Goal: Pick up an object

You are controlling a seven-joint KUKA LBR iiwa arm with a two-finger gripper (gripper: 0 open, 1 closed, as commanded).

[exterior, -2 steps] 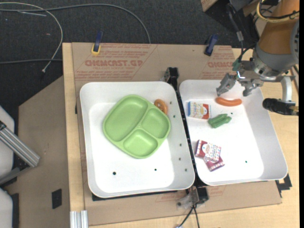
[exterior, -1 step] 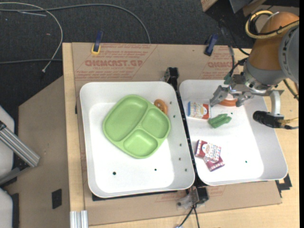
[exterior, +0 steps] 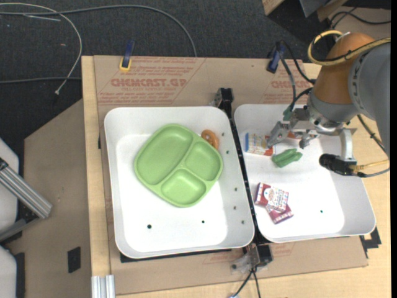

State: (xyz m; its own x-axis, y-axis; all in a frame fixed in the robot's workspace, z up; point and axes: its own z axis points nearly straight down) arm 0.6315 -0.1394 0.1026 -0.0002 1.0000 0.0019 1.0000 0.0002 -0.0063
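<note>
My gripper [exterior: 288,141] hangs over the back of the right bin [exterior: 347,219], fingers spread apart with nothing between them. Just below its fingertips, on the bin floor, lies a small green object [exterior: 286,158]. A white packet with blue and red print [exterior: 255,144] rests to the gripper's left. Nearer the front of that bin are two overlapping red and white packets [exterior: 273,201].
The left bin [exterior: 130,222] holds a green divided plate [exterior: 178,164], and a small orange-brown item [exterior: 209,138] sits at the plate's back right edge. The grey arm with its orange band [exterior: 338,73] reaches in from the back right. Black clamps stand between the bins.
</note>
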